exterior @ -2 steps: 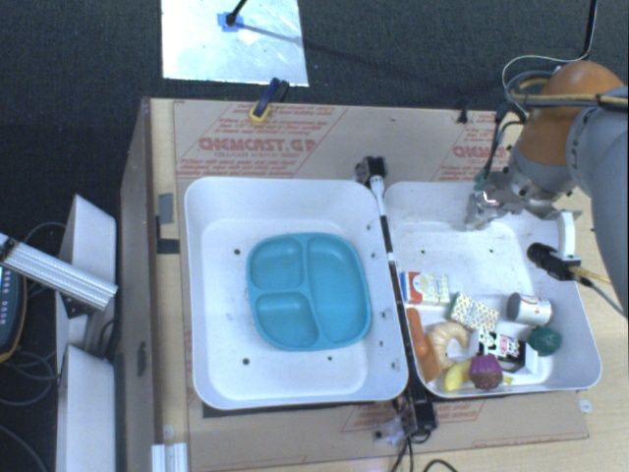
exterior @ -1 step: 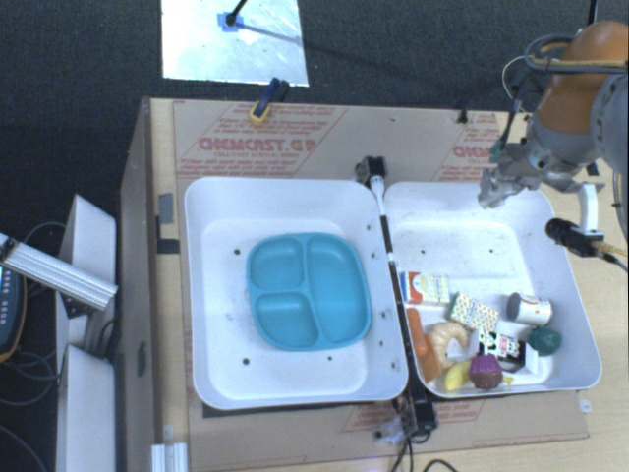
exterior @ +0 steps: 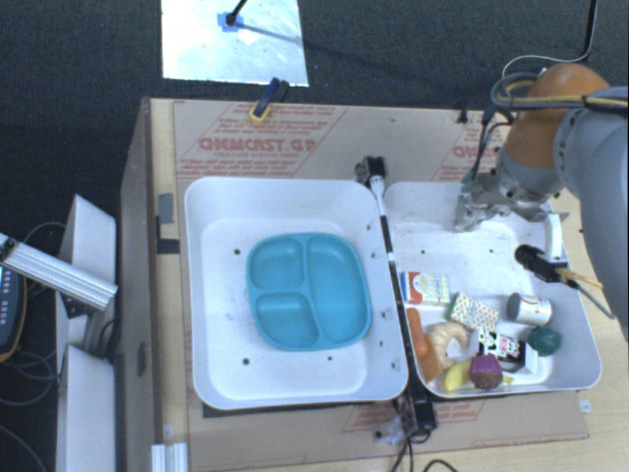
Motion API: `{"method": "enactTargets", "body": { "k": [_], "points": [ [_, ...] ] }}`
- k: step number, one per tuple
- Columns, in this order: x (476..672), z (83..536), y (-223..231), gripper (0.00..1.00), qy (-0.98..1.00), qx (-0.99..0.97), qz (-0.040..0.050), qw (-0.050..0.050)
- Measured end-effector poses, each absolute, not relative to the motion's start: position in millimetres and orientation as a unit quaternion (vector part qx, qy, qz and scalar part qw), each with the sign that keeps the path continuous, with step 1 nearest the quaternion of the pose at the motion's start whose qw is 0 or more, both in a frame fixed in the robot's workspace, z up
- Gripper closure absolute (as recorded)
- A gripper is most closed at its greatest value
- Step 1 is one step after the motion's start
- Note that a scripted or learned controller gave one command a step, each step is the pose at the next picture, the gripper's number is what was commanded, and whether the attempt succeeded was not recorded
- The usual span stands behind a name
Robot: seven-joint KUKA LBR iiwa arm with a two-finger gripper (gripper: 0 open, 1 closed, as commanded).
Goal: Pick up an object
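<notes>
My gripper (exterior: 475,210) hangs low over the far end of the right bin (exterior: 432,205), on the grey arm with its orange band (exterior: 550,106). Nothing shows beneath it but bare bin floor. The bin's objects lie clustered at its near end, well apart from the gripper: a small white and orange carton (exterior: 425,288), a patterned box (exterior: 474,313), a white cup (exterior: 531,310), a dark green ball (exterior: 543,340), an orange carrot (exterior: 420,337), a pale bread piece (exterior: 448,336), a black and white box (exterior: 499,346), a purple item (exterior: 486,370) and a yellow one (exterior: 452,378).
The left bin (exterior: 221,264) holds a blue divided plate (exterior: 308,291). A ridge (exterior: 386,254) separates the two bins. Both bins rest on a cardboard sheet (exterior: 295,136). The middle of the right bin is bare floor.
</notes>
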State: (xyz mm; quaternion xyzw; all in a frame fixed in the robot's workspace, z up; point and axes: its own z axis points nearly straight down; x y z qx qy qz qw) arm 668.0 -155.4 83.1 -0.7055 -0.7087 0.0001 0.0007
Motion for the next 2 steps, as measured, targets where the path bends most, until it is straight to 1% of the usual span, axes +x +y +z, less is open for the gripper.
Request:
{"method": "enactTargets", "body": {
  "k": [1, 2],
  "points": [
    [669.1, 85, -156, 0.00, -0.709, -0.705, -0.0008, -0.001],
    [670.3, 96, -156, 1.00, -0.709, -0.705, -0.0020, -0.002]
  ]
}}
